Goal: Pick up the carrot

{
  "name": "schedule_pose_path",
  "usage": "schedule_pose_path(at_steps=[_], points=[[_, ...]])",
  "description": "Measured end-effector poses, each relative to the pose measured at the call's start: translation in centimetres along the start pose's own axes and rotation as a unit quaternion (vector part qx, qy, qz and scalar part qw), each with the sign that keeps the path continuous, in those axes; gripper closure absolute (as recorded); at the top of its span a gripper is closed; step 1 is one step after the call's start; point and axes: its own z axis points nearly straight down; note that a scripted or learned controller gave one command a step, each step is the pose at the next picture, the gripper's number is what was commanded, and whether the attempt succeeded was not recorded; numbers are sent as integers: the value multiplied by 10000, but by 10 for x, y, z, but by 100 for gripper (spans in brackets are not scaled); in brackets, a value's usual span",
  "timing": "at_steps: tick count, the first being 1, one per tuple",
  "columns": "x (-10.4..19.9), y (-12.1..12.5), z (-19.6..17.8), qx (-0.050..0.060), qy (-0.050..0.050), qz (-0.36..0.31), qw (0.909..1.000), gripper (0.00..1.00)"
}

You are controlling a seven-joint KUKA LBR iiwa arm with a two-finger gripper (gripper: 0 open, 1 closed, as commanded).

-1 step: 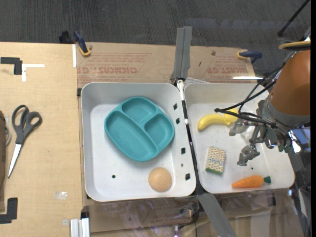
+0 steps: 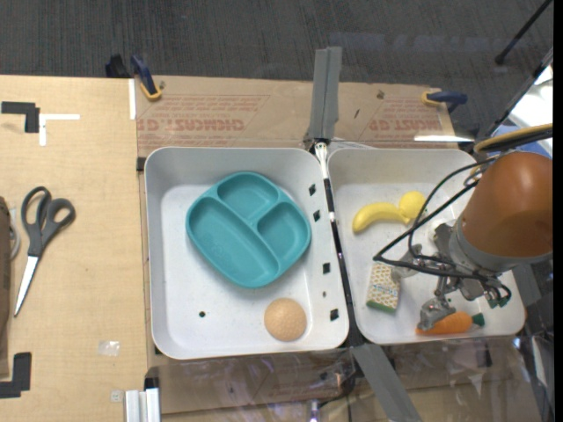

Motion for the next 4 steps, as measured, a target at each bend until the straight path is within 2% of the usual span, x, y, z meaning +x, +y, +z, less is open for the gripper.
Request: schedule_pose_path(at_steps=[1, 2, 3, 4], points=[[-5, 0, -11, 24, -68, -19, 10000, 100], [-7, -8, -42, -12, 43, 1443, 9895, 100], [-9, -8, -51, -5, 23, 1430, 9897, 100], [-23, 1, -114, 4, 49, 3818, 9242, 100]])
